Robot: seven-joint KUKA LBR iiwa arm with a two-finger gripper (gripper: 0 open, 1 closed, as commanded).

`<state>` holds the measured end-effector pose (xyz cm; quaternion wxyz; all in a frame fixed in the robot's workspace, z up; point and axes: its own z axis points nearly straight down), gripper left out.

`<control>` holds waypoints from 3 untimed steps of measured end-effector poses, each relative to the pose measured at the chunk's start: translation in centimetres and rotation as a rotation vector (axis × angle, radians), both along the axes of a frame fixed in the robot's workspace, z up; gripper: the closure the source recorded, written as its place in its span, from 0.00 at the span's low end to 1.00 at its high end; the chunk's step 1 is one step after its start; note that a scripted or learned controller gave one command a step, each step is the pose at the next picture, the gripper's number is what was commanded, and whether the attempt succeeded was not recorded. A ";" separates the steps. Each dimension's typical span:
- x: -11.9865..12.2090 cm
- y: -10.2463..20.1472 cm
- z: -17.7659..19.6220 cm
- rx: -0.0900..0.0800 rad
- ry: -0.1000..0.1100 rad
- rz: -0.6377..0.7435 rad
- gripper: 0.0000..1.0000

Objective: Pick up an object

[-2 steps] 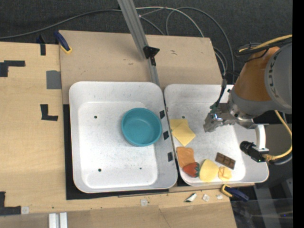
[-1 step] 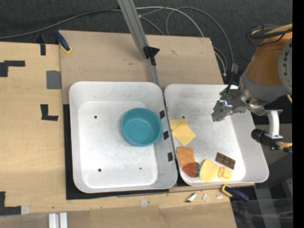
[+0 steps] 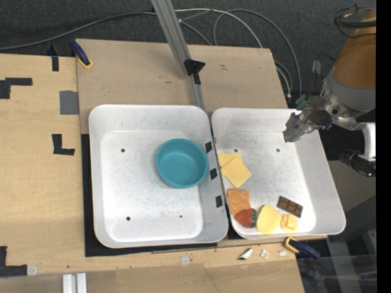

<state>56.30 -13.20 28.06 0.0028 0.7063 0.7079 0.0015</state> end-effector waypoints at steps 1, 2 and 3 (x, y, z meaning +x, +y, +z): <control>0.1 5.3 -1.1 0.003 0.007 0.004 1.00; -1.1 10.3 -0.9 0.003 0.008 0.004 1.00; -1.5 15.8 -1.3 0.003 0.008 0.005 1.00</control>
